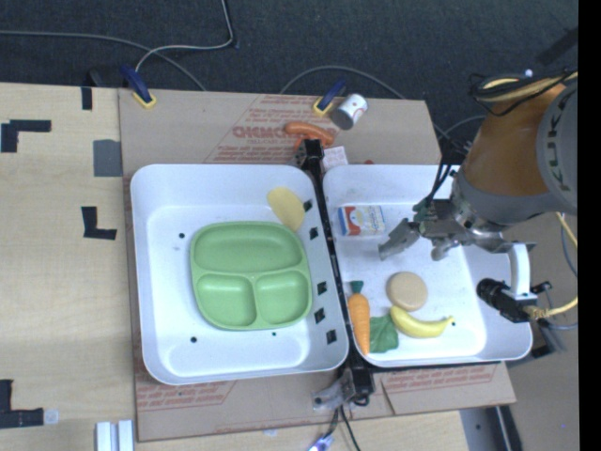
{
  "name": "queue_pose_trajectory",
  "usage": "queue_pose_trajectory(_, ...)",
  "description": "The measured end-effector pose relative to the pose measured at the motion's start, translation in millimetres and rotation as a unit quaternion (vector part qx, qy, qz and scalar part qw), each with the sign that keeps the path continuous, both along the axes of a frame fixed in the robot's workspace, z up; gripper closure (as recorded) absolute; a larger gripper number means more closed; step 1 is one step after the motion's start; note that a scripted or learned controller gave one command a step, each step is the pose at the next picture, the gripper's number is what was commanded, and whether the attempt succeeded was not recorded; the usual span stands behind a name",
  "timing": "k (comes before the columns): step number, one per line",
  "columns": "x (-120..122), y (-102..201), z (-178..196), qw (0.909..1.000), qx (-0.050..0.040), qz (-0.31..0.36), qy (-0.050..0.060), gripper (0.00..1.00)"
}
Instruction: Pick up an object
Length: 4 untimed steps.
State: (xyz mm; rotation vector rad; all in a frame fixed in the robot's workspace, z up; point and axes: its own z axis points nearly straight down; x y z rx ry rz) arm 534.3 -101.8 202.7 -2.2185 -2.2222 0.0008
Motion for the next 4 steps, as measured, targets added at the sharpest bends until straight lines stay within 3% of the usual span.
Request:
queue_pose_trajectory(1,58.1,2.7,-108.3,1.0,0.0,0.0,0.001,0.0)
queue_pose_trajectory(2,88.6,2.9,-116.6,1.0,-0.0003,0.0,-0.002,0.0)
queue_pose_trajectory(3,134.8,1.0,-117.2,1.0,-0.0008,0.0,-0.002,0.0)
queue_pose_trajectory(4,134.8,0.8,-107.1,1.0,-0.0016,0.001,-0.002,1.0)
